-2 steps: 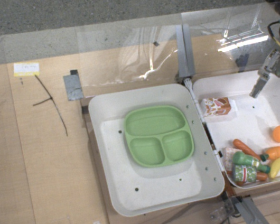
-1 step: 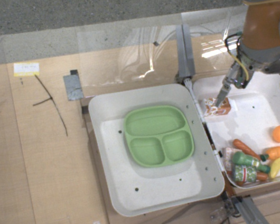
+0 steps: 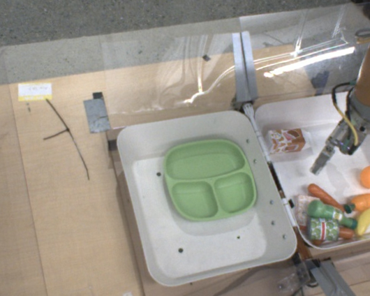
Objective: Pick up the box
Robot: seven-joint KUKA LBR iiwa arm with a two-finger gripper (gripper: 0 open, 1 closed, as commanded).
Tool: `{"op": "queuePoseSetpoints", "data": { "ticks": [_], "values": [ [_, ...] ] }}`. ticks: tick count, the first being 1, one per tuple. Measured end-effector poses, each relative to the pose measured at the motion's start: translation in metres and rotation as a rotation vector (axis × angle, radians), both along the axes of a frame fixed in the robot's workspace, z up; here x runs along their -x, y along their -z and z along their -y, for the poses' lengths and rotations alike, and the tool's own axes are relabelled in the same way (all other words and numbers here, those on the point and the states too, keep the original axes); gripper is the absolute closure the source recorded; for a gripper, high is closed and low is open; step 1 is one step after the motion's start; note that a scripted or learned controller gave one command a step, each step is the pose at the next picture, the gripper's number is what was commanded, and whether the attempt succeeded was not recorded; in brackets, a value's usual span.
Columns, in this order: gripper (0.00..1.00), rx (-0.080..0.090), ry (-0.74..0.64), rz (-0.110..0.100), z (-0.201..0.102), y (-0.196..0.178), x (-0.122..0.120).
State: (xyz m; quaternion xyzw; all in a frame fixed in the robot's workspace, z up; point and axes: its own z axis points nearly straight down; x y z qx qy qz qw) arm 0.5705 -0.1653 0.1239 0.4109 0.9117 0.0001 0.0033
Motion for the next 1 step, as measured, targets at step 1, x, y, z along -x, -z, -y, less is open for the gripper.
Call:
{"op": "queuePoseSetpoints", "data": {
  "ticks": [1],
  "values": [
    [0.0, -0.001, -0.098, 0.002, -0.0421, 0.0312, -0.0392]
  ]
}}
